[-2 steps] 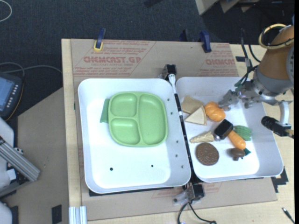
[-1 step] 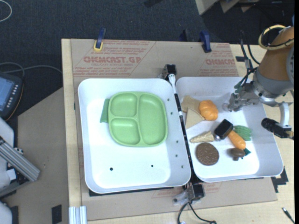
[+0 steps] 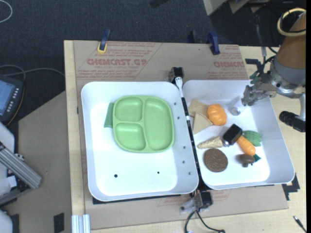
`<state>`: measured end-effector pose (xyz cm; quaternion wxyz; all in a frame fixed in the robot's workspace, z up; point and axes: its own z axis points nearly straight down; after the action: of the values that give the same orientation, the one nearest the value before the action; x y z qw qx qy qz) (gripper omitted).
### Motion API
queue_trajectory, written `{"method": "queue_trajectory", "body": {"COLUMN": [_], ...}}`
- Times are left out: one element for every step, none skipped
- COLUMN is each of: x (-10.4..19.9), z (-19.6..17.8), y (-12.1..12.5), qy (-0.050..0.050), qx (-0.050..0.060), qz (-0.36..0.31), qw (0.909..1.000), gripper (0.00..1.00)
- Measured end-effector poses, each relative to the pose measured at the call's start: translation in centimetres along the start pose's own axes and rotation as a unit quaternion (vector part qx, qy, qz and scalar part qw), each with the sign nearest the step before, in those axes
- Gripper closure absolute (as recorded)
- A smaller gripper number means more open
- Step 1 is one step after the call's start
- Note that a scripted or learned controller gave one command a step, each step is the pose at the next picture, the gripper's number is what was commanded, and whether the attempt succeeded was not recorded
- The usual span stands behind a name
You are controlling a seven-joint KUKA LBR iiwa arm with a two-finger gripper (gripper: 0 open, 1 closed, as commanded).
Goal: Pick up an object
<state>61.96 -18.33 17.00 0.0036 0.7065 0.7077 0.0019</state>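
Orange and round, the little pumpkin [image 3: 216,114] is sitting near the middle of the right bin [image 3: 277,125], lying on a pale flat card [image 3: 198,111]. The gripper [image 3: 253,95] is hanging over the far right side of that bin, near its back wall, and I cannot tell from here how it is set. It is not holding anything. Lower down, a toy carrot [image 3: 247,147] is lying with a black block [image 3: 232,133] touching it, and a brown cookie [image 3: 215,160] is sitting close by. The green plate [image 3: 144,124] is resting alone in the left bin [image 3: 97,144]. I think the pumpkin is the easy pick, because it is sitting apart from the crowded toys. The arm should be going straight down over its middle, slowly, so it is not rolling away.
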Motion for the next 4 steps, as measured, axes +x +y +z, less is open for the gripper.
{"method": "queue_trajectory", "body": {"x": [-0.1,5.1,9.3,13.8], "z": [-5.5,-4.6,-5.8,-6.8], "y": [0.2,-1.8,-4.3,-6.9], "qy": [0.0,0.003,0.003,0.003], "qx": [0.0,0.005,0.005,0.005], "qz": [0.0,-0.002,-0.001,-0.002], "qw": [1.0,1.0,1.0,1.0], "gripper": [1.0,1.0,1.0,1.0]}}
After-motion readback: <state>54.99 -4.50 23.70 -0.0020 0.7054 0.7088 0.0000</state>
